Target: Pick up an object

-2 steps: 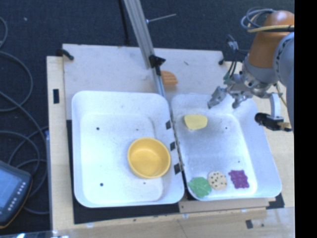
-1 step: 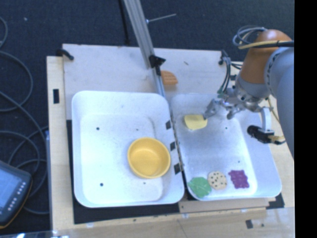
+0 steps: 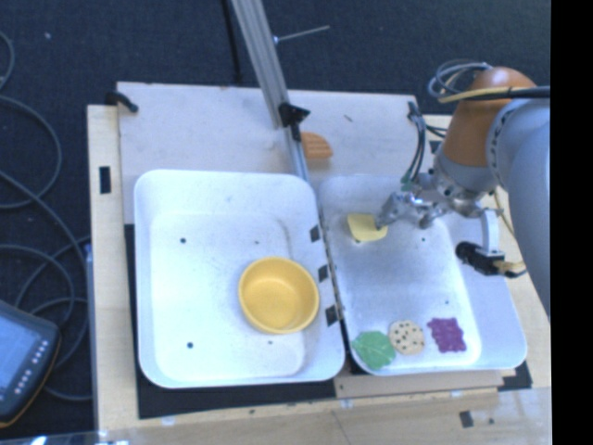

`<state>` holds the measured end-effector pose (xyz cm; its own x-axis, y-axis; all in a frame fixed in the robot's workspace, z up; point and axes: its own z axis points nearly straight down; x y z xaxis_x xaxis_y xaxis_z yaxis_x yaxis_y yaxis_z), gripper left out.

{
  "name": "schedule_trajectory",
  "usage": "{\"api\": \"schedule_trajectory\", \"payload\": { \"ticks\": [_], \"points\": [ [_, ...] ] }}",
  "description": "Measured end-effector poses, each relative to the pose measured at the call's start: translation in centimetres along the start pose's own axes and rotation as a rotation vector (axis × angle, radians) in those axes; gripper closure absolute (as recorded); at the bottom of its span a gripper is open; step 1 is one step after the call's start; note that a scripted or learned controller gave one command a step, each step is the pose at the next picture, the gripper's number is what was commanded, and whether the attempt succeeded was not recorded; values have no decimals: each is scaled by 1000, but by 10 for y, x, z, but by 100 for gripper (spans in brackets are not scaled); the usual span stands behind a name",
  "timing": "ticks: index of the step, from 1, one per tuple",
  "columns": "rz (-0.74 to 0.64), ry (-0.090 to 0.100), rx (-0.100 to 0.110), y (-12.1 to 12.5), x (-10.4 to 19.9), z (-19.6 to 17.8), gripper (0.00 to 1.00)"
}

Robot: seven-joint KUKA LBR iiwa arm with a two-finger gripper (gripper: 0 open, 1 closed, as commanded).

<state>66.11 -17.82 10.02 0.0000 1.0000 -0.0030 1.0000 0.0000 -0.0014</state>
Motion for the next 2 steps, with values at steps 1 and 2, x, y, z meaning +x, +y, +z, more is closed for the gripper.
{"api": "schedule_trajectory", "payload": {
  "ticks": [1, 2],
  "points": [
    [-1, -2, -5, 1, -1, -14, 100],
    [-4, 2, -9, 11, 3, -64, 100]
  ]
}}
